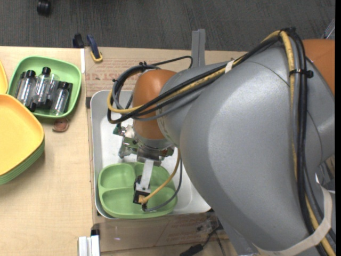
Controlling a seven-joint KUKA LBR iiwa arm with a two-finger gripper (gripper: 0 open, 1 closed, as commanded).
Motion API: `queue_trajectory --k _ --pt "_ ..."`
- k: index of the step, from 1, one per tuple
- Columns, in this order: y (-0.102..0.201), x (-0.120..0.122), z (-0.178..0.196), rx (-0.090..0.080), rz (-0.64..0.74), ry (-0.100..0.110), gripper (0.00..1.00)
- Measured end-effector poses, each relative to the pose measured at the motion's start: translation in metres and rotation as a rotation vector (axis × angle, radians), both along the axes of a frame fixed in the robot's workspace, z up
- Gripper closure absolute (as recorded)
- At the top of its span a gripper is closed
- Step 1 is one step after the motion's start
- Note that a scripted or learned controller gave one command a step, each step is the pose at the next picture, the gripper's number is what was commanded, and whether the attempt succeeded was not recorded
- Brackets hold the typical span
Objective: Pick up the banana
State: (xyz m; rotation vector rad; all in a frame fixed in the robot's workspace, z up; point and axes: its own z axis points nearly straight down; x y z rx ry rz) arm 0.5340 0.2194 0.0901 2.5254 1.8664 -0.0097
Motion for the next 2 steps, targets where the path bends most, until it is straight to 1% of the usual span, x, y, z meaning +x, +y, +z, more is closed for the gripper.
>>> queue_trajectory --k 1,2 --pt "0.004 -0.035 0.009 -0.001 0.076 0.001 0.0" --pt "0.003 -0.056 0.015 -0.002 0.083 0.0 0.0"
